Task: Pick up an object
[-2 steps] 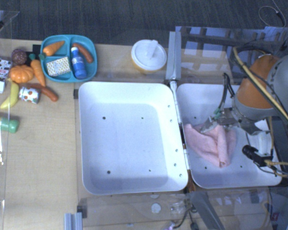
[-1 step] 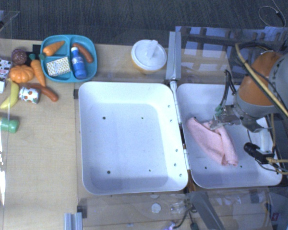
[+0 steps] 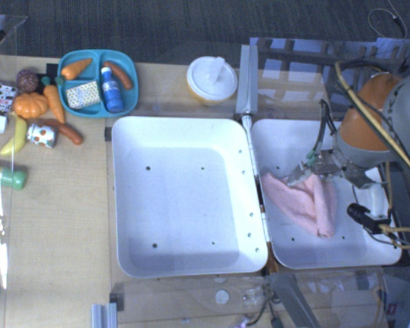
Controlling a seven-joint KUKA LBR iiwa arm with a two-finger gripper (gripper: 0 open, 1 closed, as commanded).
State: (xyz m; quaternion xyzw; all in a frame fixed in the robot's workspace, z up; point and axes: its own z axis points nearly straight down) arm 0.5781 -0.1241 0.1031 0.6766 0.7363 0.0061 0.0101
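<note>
Pink terry-like cloth point(image 3: 303, 201) lay crumpled in the right bin point(image 3: 287, 251), spread from about the centre toward nine o'clock, with one fold hanging down toward five o'clock; that was the only thing in either bin, so you would have taken it as the object to pick. The gripper point(image 3: 316, 166) sat at the cloth's upper edge, at roughly twelve o'clock of the heap, and the fabric rose to meet it there, yet you could not tell from this slant whether the jaws were open, closed, or pinching the cloth, since the wrist and cabling covered them. To do the step well, you would, I judge, want the jaws sunk into a raised fold rather than a flat patch, closed fully, then lifted straight up and high enough for the trailing fold to leave the bin floor. A shallow bite on soft fabric would likely slip. The left bin point(image 3: 130, 203) stood beside it, touching along the shared rim. Much of the arm point(image 3: 369, 128) at three o'clock was cut off, its cables hid the right bin's far wall, and the toy foods at ten o'clock on the desk point(image 3: 55, 251) were too small to name with confidence.
</note>
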